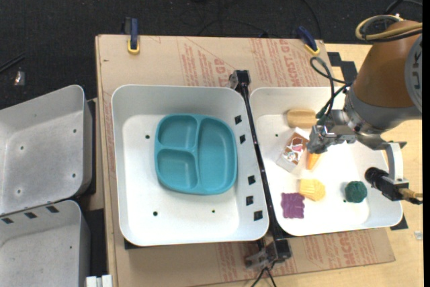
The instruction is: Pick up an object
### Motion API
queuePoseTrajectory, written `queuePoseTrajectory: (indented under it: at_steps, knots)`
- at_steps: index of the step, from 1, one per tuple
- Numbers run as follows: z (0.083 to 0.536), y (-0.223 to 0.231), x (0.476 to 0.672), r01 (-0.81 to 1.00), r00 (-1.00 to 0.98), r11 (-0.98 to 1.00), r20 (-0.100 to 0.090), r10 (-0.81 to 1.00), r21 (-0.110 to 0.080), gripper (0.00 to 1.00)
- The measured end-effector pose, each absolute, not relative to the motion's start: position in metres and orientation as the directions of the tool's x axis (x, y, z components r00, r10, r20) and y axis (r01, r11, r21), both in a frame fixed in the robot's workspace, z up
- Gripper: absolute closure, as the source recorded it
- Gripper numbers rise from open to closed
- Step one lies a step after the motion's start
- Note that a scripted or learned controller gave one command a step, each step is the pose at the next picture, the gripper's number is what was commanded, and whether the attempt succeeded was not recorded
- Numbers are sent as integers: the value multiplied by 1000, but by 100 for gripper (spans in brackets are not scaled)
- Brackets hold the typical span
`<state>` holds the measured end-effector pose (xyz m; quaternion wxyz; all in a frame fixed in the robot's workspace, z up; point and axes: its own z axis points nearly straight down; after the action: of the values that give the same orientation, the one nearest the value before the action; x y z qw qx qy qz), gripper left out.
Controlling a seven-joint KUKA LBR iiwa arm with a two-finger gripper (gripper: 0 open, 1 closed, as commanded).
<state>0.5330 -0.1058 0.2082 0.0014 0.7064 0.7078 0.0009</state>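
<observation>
Two bins sit side by side on the counter point(201, 259); the left bin point(127, 212) holds a divided tray point(196, 154) near its middle; the right bin point(386, 215) holds the small things: a bread roll point(300, 118) toward the back, a carton point(292, 151) in front of it, a carrot point(312, 160) just right of the carton, a corn piece point(312, 189) nearer the front, a grape bunch point(292, 205) left of the corn, a broccoli point(356, 192) to the right; the hand point(321, 139) hangs above the carrot.
</observation>
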Motion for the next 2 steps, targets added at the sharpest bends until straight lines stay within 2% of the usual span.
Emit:
queuePoseTrajectory:
  at_steps: [2]
  knots:
    - [207, -17, 552, 1000, -8, 8, 1, 1000, 1, 100]
